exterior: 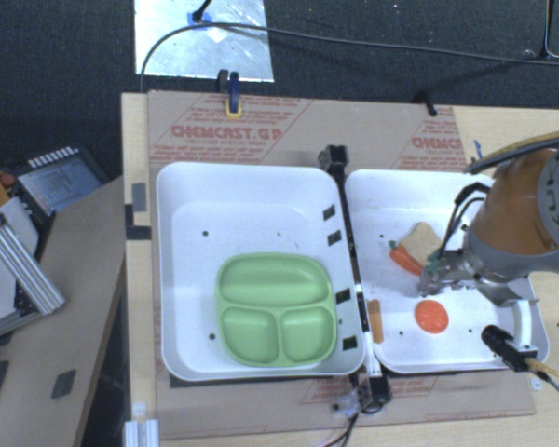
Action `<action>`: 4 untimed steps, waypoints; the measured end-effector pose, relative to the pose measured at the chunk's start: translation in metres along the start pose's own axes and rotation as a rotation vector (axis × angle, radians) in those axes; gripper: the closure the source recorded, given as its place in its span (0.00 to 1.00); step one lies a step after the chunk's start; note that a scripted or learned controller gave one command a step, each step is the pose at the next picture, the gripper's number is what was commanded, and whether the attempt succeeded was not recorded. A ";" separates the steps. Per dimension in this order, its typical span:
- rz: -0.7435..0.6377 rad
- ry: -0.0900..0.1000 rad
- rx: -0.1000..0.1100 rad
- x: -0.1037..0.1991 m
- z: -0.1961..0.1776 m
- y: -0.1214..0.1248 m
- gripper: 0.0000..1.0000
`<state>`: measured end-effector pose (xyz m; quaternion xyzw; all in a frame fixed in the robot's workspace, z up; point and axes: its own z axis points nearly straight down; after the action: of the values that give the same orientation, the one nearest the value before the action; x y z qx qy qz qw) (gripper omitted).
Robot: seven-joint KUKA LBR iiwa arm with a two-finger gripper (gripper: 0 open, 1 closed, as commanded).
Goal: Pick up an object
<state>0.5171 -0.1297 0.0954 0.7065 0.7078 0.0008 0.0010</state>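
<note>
Dark speckled carpet surrounds the tabletop (pixel 135 156), which is covered by a brown cardboard sheet (pixel 289 124) printed in red with "CHEMCAST G P", once near the top left and again, partly cut off, towards the top right. On this sheet sit two shallow white bins side by side. In the left bin (pixel 182 250) lies a pale green divided tray (pixel 275 307) with one long compartment above two smaller ones, resting towards the bin's near side. In the right bin (pixel 377 203) are a flat orange-red disc (pixel 432 317), an orange carrot-like piece (pixel 405 259) and a tan block (pixel 424 239) touching it on the upper right. A small orange stick (pixel 375 320) lies along the seam between the two bins. The grey arm with its orange band (pixel 517 208) reaches in from the right, and its pincer (pixel 435 279) hangs low over the right bin, just above the disc and just beside the carrot-like piece; whether its tips are apart or together cannot be made out, and nothing can be seen gripped between them. Beyond the cardboard lies a shiny metal plate (pixel 205 26), crossed by a black cable (pixel 373 47), and a yellow-and-blue clamp (pixel 231 94) grips the cardboard's far edge. At left stands a lower wooden surface (pixel 74 277) carrying a small device with a screen (pixel 51 184) and an aluminium rail (pixel 14 254).
</note>
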 end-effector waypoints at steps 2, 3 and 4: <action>-0.002 -0.002 -0.007 0.005 -0.119 0.001 1.00; -0.002 -0.001 -0.003 0.005 -0.152 0.003 1.00; -0.007 0.001 0.000 0.049 -0.139 0.026 1.00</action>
<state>0.5427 -0.0805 0.2346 0.7040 0.7102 0.0014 0.0007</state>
